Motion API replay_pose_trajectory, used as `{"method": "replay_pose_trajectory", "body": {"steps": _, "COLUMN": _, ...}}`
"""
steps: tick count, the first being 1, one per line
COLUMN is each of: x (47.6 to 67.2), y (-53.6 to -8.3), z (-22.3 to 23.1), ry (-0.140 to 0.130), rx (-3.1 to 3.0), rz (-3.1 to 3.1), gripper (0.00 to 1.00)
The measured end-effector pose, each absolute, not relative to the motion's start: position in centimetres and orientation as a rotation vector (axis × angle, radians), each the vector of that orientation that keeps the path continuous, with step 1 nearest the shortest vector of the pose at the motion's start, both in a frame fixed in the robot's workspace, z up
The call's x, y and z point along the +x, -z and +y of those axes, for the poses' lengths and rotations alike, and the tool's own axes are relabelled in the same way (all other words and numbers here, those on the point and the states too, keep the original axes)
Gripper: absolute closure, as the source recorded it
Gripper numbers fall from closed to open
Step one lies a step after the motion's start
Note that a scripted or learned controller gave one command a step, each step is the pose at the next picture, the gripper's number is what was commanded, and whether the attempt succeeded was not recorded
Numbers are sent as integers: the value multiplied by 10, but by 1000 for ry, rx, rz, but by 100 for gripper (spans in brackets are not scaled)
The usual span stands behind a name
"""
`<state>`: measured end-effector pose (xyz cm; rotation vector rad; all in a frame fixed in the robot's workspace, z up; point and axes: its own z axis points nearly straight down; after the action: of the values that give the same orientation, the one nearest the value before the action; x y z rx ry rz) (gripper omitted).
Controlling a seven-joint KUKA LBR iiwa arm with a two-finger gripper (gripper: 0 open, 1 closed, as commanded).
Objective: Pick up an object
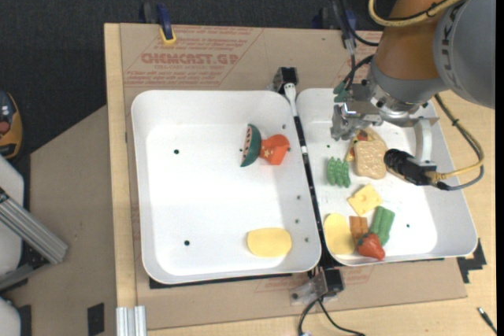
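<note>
Gripper (pixel 346 124), finger state unclear, hovers just beside a tan, stiff, light toy cracker (pixel 368 157); pinching its flat edges looks best.

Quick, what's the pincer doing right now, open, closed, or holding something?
Pincer: cannot be told; it sits low over the right bin, beside the cracker.

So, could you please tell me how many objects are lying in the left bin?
3: a watermelon slice touching an orange-red piece near the left bin's upper right, and a yellow oval piece near its bottom edge. Nothing there looks hidden.
</note>
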<state>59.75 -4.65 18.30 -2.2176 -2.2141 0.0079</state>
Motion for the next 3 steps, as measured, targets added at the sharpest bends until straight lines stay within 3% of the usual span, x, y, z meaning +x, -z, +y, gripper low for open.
{"method": "replay_pose_trajectory", "body": {"steps": 1, "x": 630, "y": -309, "z": 6, "ry": 21, "rx": -2221, "rz": -2238, "gripper": 100}}
{"method": "replay_pose_trajectory", "body": {"steps": 2, "x": 668, "y": -428, "z": 91, "ry": 25, "rx": -2219, "rz": -2241, "gripper": 100}}
{"method": "replay_pose_trajectory", "body": {"steps": 3, "x": 651, "y": -352, "z": 73, "ry": -11, "rx": -2220, "rz": -2216, "gripper": 100}}
